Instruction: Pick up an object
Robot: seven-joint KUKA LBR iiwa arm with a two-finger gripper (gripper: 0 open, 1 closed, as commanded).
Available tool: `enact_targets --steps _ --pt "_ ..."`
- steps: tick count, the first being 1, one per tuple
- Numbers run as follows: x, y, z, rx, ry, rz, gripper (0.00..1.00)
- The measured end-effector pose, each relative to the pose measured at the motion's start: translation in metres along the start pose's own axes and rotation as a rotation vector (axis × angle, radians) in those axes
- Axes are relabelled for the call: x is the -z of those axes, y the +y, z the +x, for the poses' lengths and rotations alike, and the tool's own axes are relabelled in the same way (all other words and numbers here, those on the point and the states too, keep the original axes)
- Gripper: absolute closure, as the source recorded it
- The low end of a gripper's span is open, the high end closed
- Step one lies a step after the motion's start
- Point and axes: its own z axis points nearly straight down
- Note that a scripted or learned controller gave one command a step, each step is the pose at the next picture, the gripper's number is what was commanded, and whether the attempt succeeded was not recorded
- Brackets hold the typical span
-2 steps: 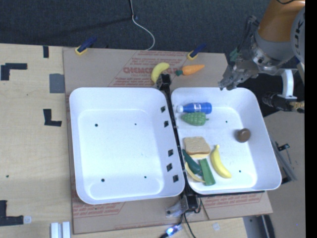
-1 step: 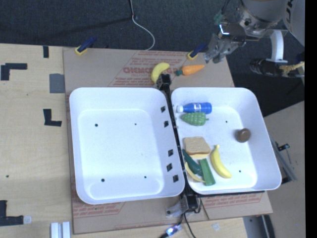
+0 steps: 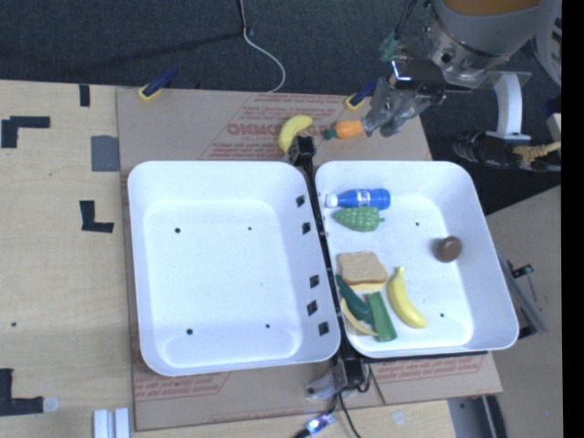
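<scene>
Hovering above the bench behind the right bin point(image 3: 474, 208), gripper point(image 3: 388, 121) sits beside a small orange piece point(image 3: 349, 130); grip state can't be told. Blue bottle point(image 3: 360, 199), sandwich point(image 3: 363, 268), yellow banana point(image 3: 406, 299) lie in that bin

Two shallow white bins sit side by side on the worktop: a left bin point(image 3: 146, 245) and a right bin point(image 3: 474, 235). The right bin holds six items: one blue-and-white bottle point(image 3: 359, 199), one bumpy green fruit point(image 3: 357, 219), one slice of bread point(image 3: 363, 269), one yellow banana point(image 3: 405, 298), one dark green vegetable point(image 3: 376, 316), and one small brown round object point(image 3: 447, 248). Behind the bins lie one more yellow banana point(image 3: 292, 131) and one orange carrot-like piece point(image 3: 348, 130).
</scene>
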Motion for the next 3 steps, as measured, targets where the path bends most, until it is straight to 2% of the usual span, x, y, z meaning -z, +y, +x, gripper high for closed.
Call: enact_targets --steps 1,2,3 --pt "0.113 -0.019 0.017 -0.003 -0.001 -0.011 1.00" --pt "0.105 -0.057 0.058 -0.002 -0.001 0.001 1.00" --pt "0.105 -0.108 0.116 0.001 -0.001 0.003 1.00"
